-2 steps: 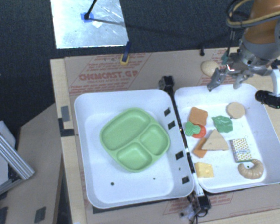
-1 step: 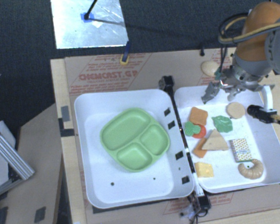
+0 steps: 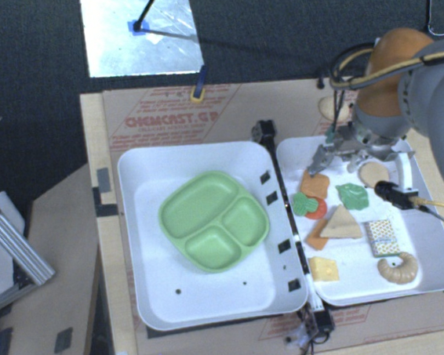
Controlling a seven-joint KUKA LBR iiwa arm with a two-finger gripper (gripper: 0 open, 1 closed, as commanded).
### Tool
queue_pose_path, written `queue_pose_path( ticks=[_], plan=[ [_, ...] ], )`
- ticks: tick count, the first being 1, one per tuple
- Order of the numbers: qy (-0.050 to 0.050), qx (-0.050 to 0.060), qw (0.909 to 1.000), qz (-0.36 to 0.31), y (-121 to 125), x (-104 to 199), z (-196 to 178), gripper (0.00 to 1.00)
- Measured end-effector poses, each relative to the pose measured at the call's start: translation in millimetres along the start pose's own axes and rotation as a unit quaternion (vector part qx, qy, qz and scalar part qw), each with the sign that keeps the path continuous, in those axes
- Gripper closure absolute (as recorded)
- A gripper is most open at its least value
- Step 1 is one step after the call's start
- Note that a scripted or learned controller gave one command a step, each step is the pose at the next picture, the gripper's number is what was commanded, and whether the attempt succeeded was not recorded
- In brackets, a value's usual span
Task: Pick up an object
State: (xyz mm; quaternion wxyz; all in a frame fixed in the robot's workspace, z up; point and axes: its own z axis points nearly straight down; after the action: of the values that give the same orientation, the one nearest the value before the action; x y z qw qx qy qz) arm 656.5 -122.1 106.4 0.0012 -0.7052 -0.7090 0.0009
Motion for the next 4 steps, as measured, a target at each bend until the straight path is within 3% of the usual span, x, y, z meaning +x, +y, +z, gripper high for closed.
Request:
queue_pose_path(
  ticks=[1, 2, 4],
  plan=[
    [0.000, -0.002, 1.0000, 0.000, 1.1, 0.7, 21.7, 0.00],
    [-0.001, -0.006, 1.0000, -0.001, 3.2, 0.9, 8.1, 1.00],
    [0.000, -0.006, 1.0000, -0.001, 12.4, 21.7, -99.1, 1.00]
  ],
)
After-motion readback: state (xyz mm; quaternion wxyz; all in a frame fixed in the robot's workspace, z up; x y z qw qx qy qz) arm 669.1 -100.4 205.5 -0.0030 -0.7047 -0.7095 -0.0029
